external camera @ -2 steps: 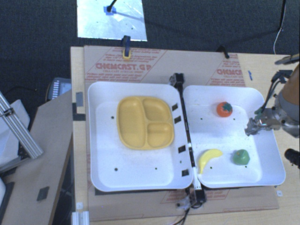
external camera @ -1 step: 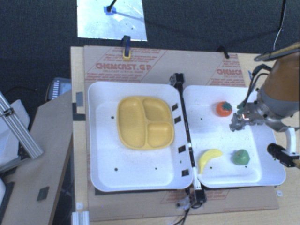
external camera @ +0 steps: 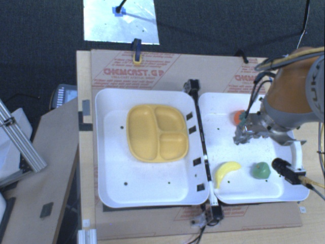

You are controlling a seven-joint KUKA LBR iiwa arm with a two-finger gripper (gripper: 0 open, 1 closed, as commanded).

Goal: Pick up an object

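Faintly, "CHEMCAST GP" on board (external camera: 134,71).

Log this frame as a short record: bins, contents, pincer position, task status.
left bin: holds a yellow divided plate, three compartments
right bin: holds a yellow banana, a green object, an orange object
banana: near the front left of the right bin, apart from the green object
orange object: partly hidden by the arm
pincer: over the right bin, near the orange object
pincer contents: nothing visibly held
task status: no object lifted yet
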